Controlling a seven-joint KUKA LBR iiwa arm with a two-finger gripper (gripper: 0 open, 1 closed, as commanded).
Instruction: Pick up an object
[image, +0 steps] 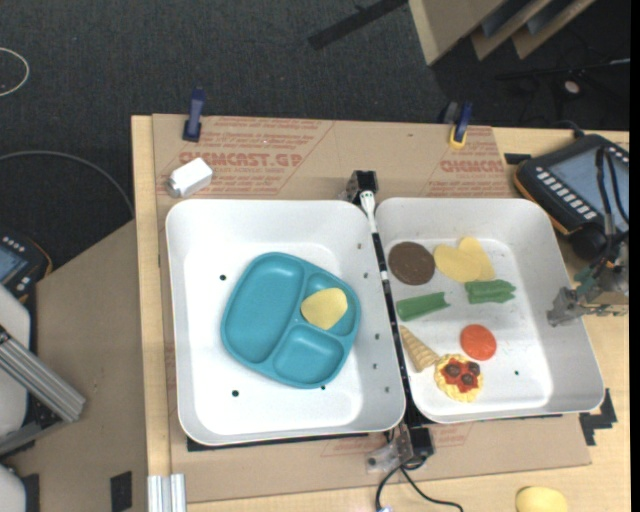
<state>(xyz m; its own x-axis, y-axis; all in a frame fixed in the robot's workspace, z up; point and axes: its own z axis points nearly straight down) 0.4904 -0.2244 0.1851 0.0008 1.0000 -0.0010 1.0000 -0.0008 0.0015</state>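
Overhead view of the table (300, 150), read from left to right. A small white block (190, 177) lay on the table's cardboard top beyond the far left corner of the left bin (182, 300). In that bin sat a blue divided plate (270, 320), tilted relative to the bin's walls, with a pale yellow oval piece (325, 307) lying in its far right compartment.

The right bin (530, 225) adjoined the left one along a shared edge and held the other candidate objects. Nearest the shared edge were a brown disc (411, 263), a long green piece (421, 305) and, closer to the camera, a cone (418, 349). A small pizza-like piece (459, 377) lay just beside the cone's wide end, and a red round piece (478, 341) lay near it on the far side. A yellow lumpy piece (463, 261) lay just beside the brown disc, with a second green piece (490, 291) touching or nearly touching its near edge.

At the right bin's right wall stood the pincer (575, 302), well apart from every object. Nothing was seen in its grasp, and whether it was released or clenched could not be told. A dark handheld panel (565, 190) rested at the table's far right.
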